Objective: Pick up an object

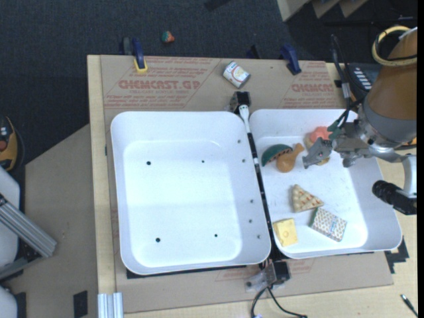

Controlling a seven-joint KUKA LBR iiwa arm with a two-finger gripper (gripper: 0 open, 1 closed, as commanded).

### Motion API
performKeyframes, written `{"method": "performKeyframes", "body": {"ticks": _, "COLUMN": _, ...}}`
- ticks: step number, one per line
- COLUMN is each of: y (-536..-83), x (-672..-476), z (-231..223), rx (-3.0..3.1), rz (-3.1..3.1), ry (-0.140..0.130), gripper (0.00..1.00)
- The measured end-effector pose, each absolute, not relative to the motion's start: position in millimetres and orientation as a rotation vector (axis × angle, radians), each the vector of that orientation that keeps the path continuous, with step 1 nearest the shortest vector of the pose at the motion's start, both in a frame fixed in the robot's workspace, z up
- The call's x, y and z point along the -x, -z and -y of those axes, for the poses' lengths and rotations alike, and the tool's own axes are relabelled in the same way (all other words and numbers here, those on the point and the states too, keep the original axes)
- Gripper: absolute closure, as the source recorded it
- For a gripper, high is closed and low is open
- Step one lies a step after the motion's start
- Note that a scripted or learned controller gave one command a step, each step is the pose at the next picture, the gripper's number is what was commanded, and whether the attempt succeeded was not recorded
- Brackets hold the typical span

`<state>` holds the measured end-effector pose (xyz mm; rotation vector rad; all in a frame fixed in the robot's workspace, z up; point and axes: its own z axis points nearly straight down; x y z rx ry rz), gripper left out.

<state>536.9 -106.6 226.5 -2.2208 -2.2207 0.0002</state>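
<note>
Orange-and-salmon rounded toy (318,136) sat just beside the grey two-finger gripper (317,156) — its grip state unreadable (too dark) — so centring squarely over that piece before descending seemed wisest.

Two white bins (179,128); the right bin (371,234) has perhaps five small items (303,198); one small box (235,74) on the counter (165,81).
</note>
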Motion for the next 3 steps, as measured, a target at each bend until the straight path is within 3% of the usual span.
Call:
{"method": "performKeyframes", "body": {"ticks": 1, "y": -237.4, "x": -537.7, "z": 106.7, "rx": 2.223, "rz": 2.223, "ry": 0.003, "gripper": 1.00}}
{"method": "performKeyframes", "body": {"ticks": 2, "y": -210.8, "x": -476.1, "z": 100.3, "rx": 2.219, "rz": 2.214, "ry": -0.005, "gripper": 1.00}}
{"method": "performKeyframes", "body": {"ticks": 3, "y": -83.6, "x": -479.8, "z": 122.2, "rx": 2.227, "rz": 2.219, "ry": 0.001, "gripper": 1.00}}
